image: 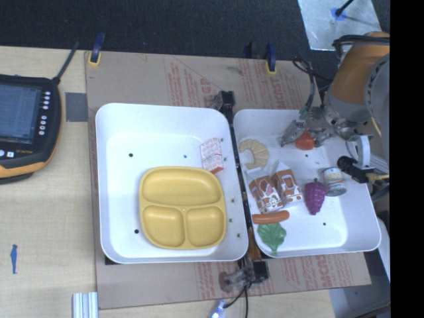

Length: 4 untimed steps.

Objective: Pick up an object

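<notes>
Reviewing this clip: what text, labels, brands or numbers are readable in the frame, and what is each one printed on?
None can be read for certain.
Red print repeated along the cardboard sheet under the bins: too blurred to read.
Red and white packet in the left bin: print too small.
Brown and white packages in the right bin: markings unreadable.
Small tin: label blurred.
Pendant screen: unreadable.

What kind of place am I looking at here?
Probably a robotics lab test bench. A robot arm reaches over two white bins, one holding toy food such as plastic grapes, and a control tablet lies beside them.
</notes>
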Motion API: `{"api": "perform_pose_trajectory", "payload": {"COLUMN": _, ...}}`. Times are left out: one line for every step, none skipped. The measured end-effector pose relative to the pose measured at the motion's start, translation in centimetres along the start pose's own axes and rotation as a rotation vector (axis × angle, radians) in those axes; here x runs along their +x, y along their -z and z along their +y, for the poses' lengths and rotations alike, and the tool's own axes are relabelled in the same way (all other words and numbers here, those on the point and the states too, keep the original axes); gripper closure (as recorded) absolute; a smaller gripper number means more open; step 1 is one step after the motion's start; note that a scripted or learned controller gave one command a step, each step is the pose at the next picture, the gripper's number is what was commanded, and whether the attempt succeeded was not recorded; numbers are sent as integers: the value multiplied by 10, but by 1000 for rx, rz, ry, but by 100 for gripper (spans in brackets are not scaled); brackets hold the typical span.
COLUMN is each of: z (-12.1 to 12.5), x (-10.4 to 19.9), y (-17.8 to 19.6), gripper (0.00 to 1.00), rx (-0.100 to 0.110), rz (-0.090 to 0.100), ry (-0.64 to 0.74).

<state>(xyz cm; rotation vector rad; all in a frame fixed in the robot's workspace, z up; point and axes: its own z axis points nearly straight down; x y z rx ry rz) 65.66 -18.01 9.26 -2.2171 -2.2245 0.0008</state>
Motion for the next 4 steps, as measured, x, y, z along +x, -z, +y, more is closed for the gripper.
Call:
{"api": "perform_pose_trajectory", "payload": {"z": 0, "x": -32, "y": 0, "gripper": 0, "rx": 0, "rz": -1, "ry": 0}}
{"api": "perform_pose_trajectory", "payload": {"z": 0, "x": 5, "y": -1, "gripper": 0, "rx": 3, "rz": 0, "ry": 2}}
{"api": "perform_pose_trajectory", "payload": {"z": -1, "x": 4, "y": 9, "gripper": 100, "rx": 7, "rz": -1, "ry": 4}}
{"api": "perform_pose_trajectory", "payload": {"z": 1, "x": 103, "y": 101, "gripper": 100, "rx": 0, "rz": 1, "ry": 2}}
